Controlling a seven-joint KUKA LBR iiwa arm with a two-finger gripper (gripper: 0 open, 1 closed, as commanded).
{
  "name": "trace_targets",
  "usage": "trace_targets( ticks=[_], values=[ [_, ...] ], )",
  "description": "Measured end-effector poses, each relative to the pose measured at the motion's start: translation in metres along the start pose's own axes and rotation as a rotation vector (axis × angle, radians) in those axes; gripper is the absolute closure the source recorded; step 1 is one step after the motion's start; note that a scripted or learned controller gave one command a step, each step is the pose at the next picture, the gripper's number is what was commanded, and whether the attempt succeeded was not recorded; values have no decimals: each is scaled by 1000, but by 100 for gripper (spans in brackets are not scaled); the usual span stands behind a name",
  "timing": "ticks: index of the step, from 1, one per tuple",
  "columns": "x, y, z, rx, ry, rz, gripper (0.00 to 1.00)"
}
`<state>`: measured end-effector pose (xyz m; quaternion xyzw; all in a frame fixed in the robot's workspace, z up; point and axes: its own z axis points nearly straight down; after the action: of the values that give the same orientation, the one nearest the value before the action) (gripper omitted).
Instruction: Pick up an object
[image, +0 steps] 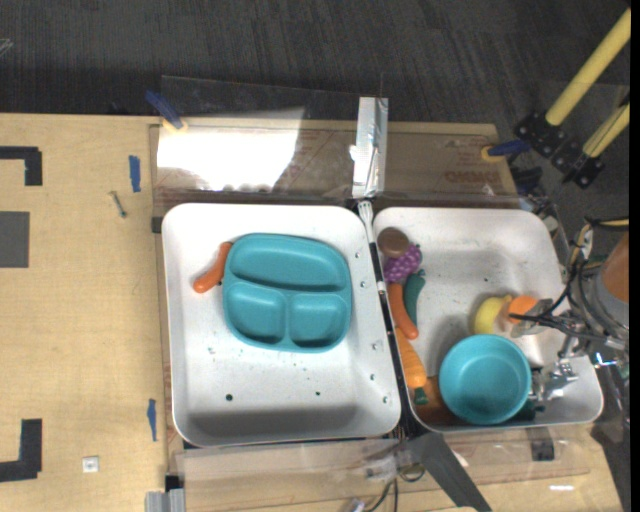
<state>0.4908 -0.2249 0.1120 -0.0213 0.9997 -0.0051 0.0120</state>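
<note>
So the left bin (190, 400) has a teal divided plate (288, 290) sitting in it, with an orange carrot-looking thing (210, 272) poking out from under its left edge. Right bin (480, 235) is busier: teal bowl (485, 378) near the front edge, yellow lemon-ish piece (488, 315) just behind it, purple grapes (402, 265) and another orange carrot (403, 312) along its left wall. Gripper (560, 345) is at the right bin's right edge, next to the bowl; honestly can't tell how its fingers are set.

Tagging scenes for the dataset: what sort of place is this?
Probably a robot lab grasping bench: two white bins on a taped cardboard-covered surface, toy food like the plastic grapes, and a teal divided plate.
</note>
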Motion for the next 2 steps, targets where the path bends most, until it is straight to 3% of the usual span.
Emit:
trace_targets(
  ticks=[1, 2],
  values=[
    [-2, 1, 4, -2, -2, -100, 0],
    [-18, 34, 3, 18, -12, -100, 0]
  ],
)
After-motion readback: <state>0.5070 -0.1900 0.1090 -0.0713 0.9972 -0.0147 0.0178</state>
